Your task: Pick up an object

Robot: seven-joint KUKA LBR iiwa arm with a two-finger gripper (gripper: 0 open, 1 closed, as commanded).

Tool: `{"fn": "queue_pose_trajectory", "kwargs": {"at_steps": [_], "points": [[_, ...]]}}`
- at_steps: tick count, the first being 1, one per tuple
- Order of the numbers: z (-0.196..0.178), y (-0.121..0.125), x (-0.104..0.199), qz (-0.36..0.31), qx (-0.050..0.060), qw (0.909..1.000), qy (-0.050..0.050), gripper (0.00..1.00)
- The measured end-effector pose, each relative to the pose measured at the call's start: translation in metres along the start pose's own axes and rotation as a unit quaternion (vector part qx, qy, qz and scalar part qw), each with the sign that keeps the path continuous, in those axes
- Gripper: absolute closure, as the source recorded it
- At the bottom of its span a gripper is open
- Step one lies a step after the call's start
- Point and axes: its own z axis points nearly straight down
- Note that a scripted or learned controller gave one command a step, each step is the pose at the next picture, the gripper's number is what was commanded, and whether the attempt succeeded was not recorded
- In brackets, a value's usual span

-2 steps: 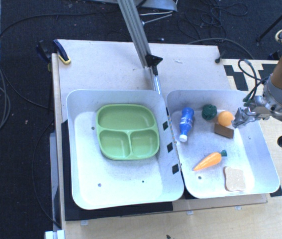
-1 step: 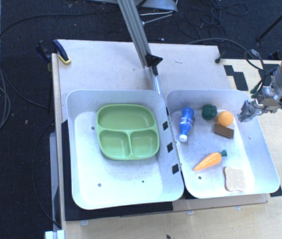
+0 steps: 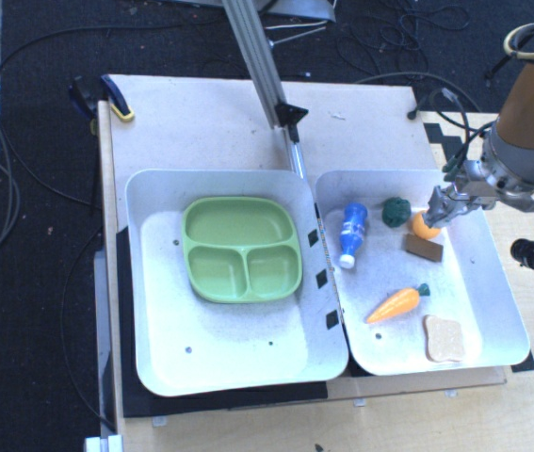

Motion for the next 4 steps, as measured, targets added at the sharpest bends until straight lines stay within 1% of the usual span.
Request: {"fn": "queue_pose_trajectory", "kwargs": {"at_steps": [1, 2, 3, 4], "points": [[-0.007, 0.011, 0.05, -0.001, -0.001, 1.0, 0.0, 1.0], [0.004, 0.019, 0.104, 0.0, 0.0, 1.0, 0.0, 1.0], [0.009, 0.018, 0.149, 0.0, 0.0, 1.0, 0.0, 1.0], [0.017, 0.026, 0.2, 0.0, 0.0, 1.0, 0.0, 1.0]]}}
